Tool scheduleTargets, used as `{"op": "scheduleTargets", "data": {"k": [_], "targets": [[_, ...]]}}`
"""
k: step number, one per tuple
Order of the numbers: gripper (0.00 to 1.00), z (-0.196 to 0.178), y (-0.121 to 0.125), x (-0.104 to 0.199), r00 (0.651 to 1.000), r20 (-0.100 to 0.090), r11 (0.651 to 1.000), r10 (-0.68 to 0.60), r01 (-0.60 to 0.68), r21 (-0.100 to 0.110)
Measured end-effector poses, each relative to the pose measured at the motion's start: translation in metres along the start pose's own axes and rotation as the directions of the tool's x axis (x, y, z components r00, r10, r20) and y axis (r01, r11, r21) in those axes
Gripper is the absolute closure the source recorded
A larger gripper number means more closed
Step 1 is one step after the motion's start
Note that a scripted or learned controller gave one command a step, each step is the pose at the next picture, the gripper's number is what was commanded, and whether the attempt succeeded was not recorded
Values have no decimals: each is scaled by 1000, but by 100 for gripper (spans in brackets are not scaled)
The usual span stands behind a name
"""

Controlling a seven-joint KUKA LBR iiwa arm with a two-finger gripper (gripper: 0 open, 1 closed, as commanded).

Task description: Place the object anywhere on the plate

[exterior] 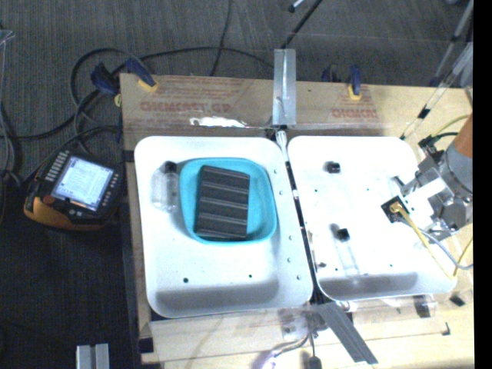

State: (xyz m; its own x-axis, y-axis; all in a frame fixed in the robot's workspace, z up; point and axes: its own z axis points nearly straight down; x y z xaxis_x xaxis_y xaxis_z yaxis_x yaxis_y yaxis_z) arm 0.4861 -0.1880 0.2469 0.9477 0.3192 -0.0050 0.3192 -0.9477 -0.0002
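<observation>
A blue plate (263, 206) lies in the left bin (223, 283). A dark grey ribbed block (223, 201) rests flat on the middle of the plate. A small clear bottle with a black cap (164, 183) lies in the same bin, against the plate's left rim. My gripper (440, 206) hangs over the right edge of the right bin (369, 275), far from the plate, with nothing visibly held.
The right bin holds a small black piece (332, 167) near its back and a second clear bottle with a black cap (344, 244) near its middle. A metal post (284, 91) stands behind the seam between the bins. A handheld screen (77, 184) lies on the floor at left.
</observation>
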Motion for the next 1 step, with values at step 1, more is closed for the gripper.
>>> {"op": "scheduleTargets", "data": {"k": [1], "targets": [[0,0,0,0,1000,0,1000,0,0,0]]}}
